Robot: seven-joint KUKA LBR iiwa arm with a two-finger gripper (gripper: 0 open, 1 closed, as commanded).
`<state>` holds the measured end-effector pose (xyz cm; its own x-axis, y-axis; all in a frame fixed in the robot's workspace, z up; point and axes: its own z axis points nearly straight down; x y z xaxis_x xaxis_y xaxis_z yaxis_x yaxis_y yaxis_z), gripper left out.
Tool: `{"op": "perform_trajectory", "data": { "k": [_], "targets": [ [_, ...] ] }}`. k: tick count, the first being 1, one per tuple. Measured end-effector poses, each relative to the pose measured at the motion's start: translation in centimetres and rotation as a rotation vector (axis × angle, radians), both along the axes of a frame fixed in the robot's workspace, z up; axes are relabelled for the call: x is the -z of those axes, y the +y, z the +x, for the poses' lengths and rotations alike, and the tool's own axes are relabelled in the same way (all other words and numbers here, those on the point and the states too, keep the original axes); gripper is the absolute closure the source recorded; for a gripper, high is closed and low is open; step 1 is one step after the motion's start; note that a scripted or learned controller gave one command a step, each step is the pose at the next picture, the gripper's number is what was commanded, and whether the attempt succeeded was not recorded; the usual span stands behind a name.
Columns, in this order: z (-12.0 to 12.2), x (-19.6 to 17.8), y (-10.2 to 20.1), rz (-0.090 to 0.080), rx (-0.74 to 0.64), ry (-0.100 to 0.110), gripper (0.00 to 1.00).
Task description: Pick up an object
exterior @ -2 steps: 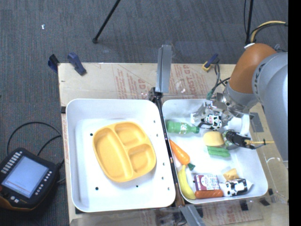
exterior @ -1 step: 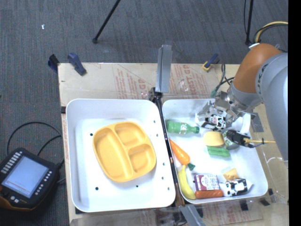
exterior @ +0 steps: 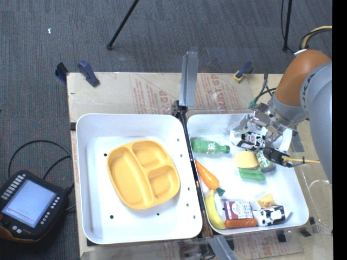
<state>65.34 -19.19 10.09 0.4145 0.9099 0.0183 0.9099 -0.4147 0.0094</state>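
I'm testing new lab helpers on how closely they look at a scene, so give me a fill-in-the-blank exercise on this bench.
1. The yellow divided plate lies in the ____ bin of the camera view.
2. The green bottle lies on its ____.
3. The carrot lies between the green bottle and the ____.
4. The pincer is over the ____ bin of the camera view.

Missing words: left; side; banana; right
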Motion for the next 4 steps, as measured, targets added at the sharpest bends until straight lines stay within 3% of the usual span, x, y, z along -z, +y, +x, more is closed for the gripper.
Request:
{"op": "perform_trajectory", "data": {
  "k": [1, 2, 3, 4],
  "targets": [
    [0.0, 0.0, 0.0, -0.001, 0.030, 0.001, 0.00],
    [0.2, -1.5, 0.0, -0.003, 0.023, -0.003, 1.00],
    [-1.0, -10.3, 6.5, -0.011, -0.063, 0.020, 1.00],
    [-1.0, -11.0, 6.6, -0.009, -0.067, 0.025, 1.00]
  ]
}}
